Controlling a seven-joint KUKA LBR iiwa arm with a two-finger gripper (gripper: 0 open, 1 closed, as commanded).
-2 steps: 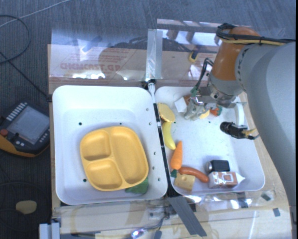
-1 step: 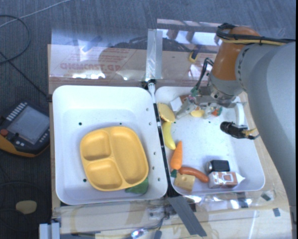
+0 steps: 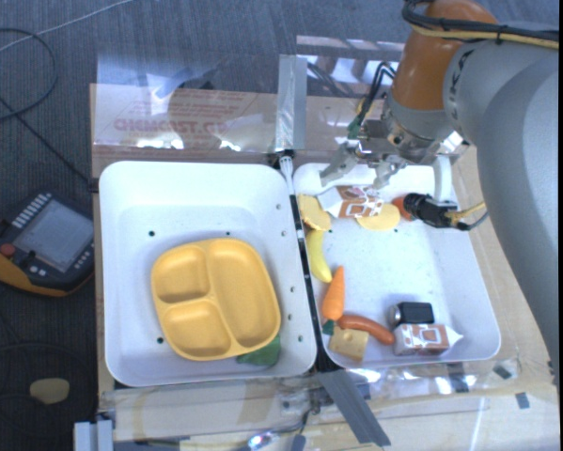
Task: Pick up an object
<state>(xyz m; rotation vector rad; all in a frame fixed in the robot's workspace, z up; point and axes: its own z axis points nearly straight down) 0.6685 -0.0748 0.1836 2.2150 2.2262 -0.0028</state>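
My gripper (image 3: 358, 175) hangs over the far left corner of the right bin (image 3: 469, 280), jaws spread open and nothing between them. Just below its fingertips lies a small orange-and-white carton (image 3: 356, 204) on a flat yellow disc (image 3: 383, 219). Along the bin's left wall lie a yellow piece (image 3: 312, 213), a banana (image 3: 316, 249) and a carrot (image 3: 333, 295). Near the front edge sit a red sausage-like piece (image 3: 367, 326), a pale yellow block (image 3: 348, 345), a black block (image 3: 414, 312) and a brown-and-white carton (image 3: 422, 339).
The left bin (image 3: 131, 205) holds a yellow divided plate (image 3: 215, 295) with a green item (image 3: 260, 353) poking out under its front edge. A handheld pendant (image 3: 39, 242) lies on the floor to the left. The grey arm (image 3: 507, 111) fills the right side.
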